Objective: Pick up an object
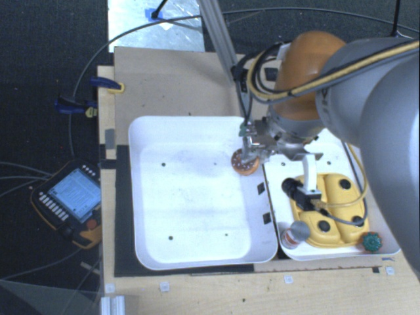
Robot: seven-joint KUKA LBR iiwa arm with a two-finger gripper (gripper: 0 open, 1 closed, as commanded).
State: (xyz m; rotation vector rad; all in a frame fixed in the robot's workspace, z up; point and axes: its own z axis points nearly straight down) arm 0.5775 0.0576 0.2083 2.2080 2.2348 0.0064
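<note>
The gripper hangs at the left bin's 3 o'clock rim, right over a small brown round object; I cannot tell its state. The arm hides much of the right bin, where a yellow toy lies at 5 o'clock, partly cut off.

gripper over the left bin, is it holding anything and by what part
Cannot be told: the gripper sits right over a small round brown object at the left bin's right edge.

Two bins, white. Arm, grey, with an orange band. Toy, yellow with black spots. Ball, green. Small round object, brown. Bench, tan. Handheld controller, orange-edged, blue screen.
</note>
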